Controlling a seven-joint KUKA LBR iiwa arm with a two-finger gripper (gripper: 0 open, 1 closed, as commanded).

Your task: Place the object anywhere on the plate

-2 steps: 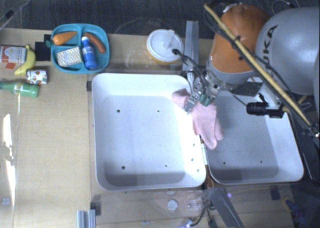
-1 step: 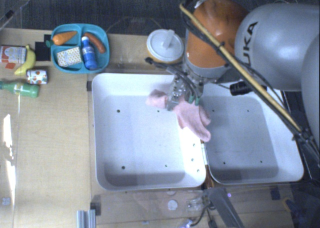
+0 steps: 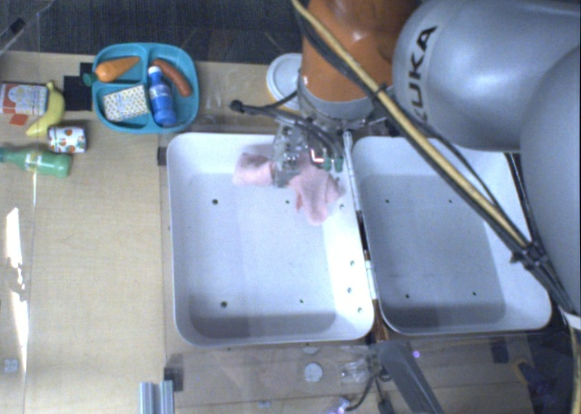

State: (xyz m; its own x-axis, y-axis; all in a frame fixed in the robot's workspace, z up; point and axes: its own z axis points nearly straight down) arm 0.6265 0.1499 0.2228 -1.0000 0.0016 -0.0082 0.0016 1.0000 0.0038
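At the far end of the left bin (image 3: 195, 249), hovering with gripper (image 3: 304, 162) low over the pink crumpled object (image 3: 313, 192); grip impossible to tell. Still the pick-up step. Next: securing 1 firm hold, lifting, carrying to the white plate (image 3: 283, 76).

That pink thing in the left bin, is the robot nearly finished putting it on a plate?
Not yet, it seems. Done: the hand has reached the far end of the left bin. In hand: it sits right over the pink object, though I cannot tell if it grips it. Left: lifting it and setting it down. A white, plate-like disc shows beyond the bin, behind the arm.
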